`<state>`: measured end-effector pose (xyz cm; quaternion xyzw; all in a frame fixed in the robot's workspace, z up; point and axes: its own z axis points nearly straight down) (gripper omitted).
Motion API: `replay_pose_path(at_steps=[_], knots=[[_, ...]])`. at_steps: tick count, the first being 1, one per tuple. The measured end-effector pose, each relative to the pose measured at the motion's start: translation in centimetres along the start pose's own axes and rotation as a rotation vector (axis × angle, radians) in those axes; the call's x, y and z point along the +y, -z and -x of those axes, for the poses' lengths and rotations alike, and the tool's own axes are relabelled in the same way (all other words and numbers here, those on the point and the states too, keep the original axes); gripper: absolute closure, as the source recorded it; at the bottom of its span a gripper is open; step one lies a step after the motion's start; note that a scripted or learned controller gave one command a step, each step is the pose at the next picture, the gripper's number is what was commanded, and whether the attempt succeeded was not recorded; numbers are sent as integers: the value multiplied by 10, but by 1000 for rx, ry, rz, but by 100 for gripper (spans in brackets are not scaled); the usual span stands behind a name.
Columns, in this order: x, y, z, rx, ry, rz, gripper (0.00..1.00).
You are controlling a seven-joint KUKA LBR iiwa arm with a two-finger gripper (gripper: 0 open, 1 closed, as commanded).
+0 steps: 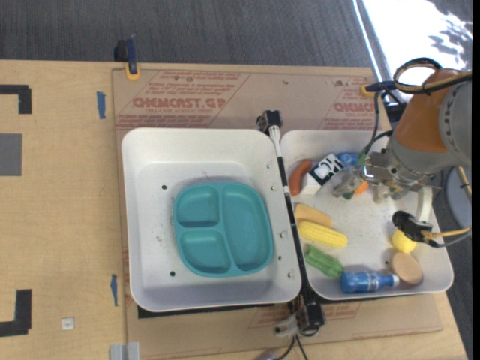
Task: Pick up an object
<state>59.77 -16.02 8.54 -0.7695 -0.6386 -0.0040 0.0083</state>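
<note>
So the bench [60, 201] is a light wood top with a brown cardboard sheet [225, 96] under two white bins. The left bin [142, 163] has just a teal divided plate [223, 229] sitting roughly in its middle. The right bin [375, 216] is where all the pickable stuff is: along its left edge there's a yellow corn cob [322, 235] with a smaller yellow piece [313, 215] just above it and a green veggie [324, 262] just below. At the front edge sits a blue bottle [367, 280] lying down, next to a tan round thing [407, 269]. The back left corner has a reddish sausage [300, 175] and a black-and-white item [325, 169]. The arm [424, 126] comes in from the right, and the gripper [352, 186] hangs over the back of that bin, honestly can't tell how its claw is set.
</note>
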Motion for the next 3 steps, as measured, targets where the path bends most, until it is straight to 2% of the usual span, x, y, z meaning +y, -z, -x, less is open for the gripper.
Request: replay_pose_path(at_steps=[1,2,3], knots=[[17,0,0,-14,302,3,0],[18,11,1,-16,301,7,100],[11,111,-44,-17,174,8,100]])
